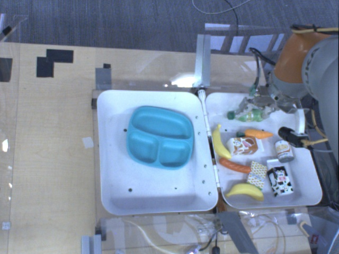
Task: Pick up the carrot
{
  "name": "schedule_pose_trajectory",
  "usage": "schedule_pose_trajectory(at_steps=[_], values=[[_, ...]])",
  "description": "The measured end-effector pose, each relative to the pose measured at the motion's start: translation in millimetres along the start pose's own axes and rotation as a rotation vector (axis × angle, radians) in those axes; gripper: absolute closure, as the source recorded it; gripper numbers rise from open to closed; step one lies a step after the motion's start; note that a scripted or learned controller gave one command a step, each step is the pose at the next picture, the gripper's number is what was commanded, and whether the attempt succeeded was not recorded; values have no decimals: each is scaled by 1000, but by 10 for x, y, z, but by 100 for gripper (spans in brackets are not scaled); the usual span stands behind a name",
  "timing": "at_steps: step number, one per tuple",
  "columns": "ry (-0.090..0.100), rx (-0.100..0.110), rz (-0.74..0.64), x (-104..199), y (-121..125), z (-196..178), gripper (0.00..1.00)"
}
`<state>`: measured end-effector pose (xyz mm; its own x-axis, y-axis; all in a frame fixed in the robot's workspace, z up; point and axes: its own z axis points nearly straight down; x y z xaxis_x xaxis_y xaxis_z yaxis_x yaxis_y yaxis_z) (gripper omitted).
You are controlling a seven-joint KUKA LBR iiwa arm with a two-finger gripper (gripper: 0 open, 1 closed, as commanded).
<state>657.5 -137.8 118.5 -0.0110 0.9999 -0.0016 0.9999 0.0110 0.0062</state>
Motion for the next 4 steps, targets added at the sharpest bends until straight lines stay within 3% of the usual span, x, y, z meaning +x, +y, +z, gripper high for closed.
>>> schedule_pose_trajectory(at_steps=[1, 2, 3, 4], values=[[0, -2, -31, 80, -138, -568, 0], [-1, 2, -23, -272, 122, -40, 0], [-1, -1, -54, -29, 31, -415, 0], [-1, -1, -171, -107, 132, -210, 0]])
